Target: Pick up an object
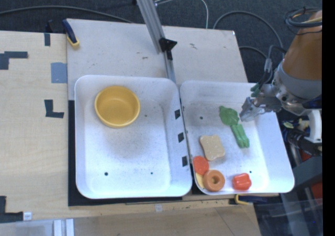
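Note:
In the right bin point(272, 169) lie a green vegetable-shaped toy point(234, 125), a tan bread slice point(212, 147), an orange-red piece point(200, 165), an orange ring point(214, 180) and a red piece point(241, 181). A yellow bowl point(117, 105) sits in the left bin point(125, 177). My gripper point(248, 112) hangs over the right bin's right side, just right of the green toy's upper end, with nothing visibly between its fingers.
A grey metal pole point(149, 12) slants up from the rear between the bins. A blue-and-yellow clamp point(70, 33) sits at the bench's back left. Cables point(225, 18) run behind the right bin.

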`<state>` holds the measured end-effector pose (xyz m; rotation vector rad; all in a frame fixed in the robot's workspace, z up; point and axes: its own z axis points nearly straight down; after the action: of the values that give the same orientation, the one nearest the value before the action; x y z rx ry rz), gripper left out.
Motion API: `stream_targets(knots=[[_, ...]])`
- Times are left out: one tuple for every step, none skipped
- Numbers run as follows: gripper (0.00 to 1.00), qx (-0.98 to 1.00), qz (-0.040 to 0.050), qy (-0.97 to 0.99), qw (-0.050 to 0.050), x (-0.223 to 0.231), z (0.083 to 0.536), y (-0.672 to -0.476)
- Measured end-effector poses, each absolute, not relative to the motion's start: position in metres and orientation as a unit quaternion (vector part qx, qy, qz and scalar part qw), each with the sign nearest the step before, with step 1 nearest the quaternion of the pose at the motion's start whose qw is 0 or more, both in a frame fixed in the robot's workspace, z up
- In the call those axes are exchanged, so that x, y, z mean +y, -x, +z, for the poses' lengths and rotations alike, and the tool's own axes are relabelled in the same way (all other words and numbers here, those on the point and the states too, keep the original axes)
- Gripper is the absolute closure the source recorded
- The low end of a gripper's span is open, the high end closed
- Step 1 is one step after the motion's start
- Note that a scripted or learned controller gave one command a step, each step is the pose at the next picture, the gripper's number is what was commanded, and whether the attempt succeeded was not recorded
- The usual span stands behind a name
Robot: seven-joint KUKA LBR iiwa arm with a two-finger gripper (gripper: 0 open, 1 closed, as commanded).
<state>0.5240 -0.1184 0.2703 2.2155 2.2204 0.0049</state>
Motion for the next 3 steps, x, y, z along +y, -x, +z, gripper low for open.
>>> stream_targets(knots=[[1.0,0.709,-0.0004,-0.705,-0.001,-0.072,0.256,-0.528],[1.0,0.709,-0.0008,-0.705,-0.002,-0.018,0.243,-0.533],[1.0,0.709,-0.001,-0.705,-0.002,0.035,0.235,-0.519]])
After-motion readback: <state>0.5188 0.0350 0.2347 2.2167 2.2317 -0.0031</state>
